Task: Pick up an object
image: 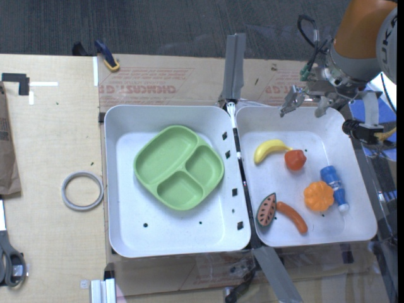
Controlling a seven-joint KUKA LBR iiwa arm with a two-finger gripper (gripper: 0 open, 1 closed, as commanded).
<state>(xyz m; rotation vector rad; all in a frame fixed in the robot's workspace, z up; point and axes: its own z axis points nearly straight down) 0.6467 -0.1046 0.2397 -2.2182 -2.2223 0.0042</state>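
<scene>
The right bin [353, 188] holds a yellow banana [270, 149], a red tomato [295, 160], a blue bottle [333, 183], an orange fruit [317, 196], a sausage [292, 216] and a watermelon slice [266, 209]. My gripper [307, 104] hangs over the back edge of that bin, above and behind the banana and tomato. Its two fingers are spread apart with nothing between them.
The left bin [120, 188] carries a green divided plate [180, 166]. On the bench to the left lie a roll of tape [83, 190], scissors [11, 265] and a blue-and-yellow clamp [107, 55]. A grey post [234, 68] stands behind the gap between the bins.
</scene>
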